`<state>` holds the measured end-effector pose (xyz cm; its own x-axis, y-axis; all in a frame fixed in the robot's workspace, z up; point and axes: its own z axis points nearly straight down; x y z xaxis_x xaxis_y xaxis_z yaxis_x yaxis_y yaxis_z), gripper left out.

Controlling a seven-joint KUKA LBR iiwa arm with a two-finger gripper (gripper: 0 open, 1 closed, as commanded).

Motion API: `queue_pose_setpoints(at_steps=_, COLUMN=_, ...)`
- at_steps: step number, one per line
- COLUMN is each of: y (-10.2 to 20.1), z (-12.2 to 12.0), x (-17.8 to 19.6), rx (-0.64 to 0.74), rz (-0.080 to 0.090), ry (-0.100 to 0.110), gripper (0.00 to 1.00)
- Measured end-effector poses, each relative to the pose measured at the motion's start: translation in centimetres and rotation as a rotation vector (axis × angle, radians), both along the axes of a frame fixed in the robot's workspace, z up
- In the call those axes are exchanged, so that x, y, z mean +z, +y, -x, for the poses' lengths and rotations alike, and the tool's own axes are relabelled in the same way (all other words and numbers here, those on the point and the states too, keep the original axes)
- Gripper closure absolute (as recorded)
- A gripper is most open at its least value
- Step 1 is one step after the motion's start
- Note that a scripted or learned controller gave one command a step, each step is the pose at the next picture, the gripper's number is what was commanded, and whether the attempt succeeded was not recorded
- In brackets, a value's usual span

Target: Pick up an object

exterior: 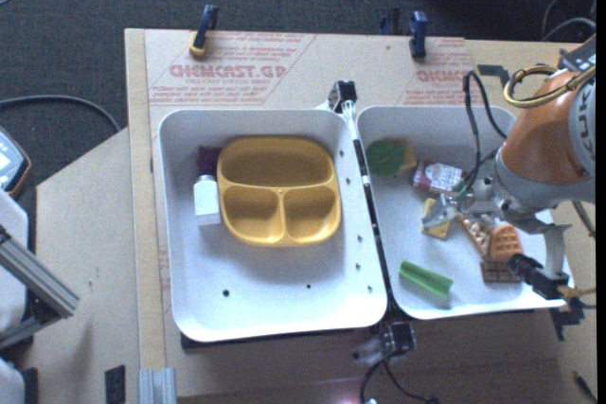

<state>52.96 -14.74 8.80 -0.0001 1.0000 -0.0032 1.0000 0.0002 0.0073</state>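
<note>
My gripper (461, 202) is down inside the right bin (409, 237), at the middle of a cluster of small objects. Just left of it and below lies a yellowish piece (436, 220), touching or nearly touching the gripper. A pink-red packet (437, 176) sits just above and to the left. An orange waffle-like piece (500, 241) and a brown chocolate-like block (496, 272) lie under the wrist to the lower right. The arm's grey and orange body hides part of this cluster.
A green round item (385, 156) lies at the right bin's far left, and a green block (425, 281) near its front. The left bin (265, 293) holds a yellow divided tray (279, 189), a white bottle (206, 200) and a dark purple item (208, 156).
</note>
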Motion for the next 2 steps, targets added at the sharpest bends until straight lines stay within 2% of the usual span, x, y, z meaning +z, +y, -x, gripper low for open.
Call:
queue_pose_setpoints(at_steps=1, y=-0.3, z=-0.2, x=1.4, rx=-0.003, rz=0.007, ry=-0.01, gripper=1.0)
queue_pose_setpoints(at_steps=2, y=-1.2, z=0.2, x=6.3, rx=-0.002, rz=0.0, ry=0.002, gripper=1.0)
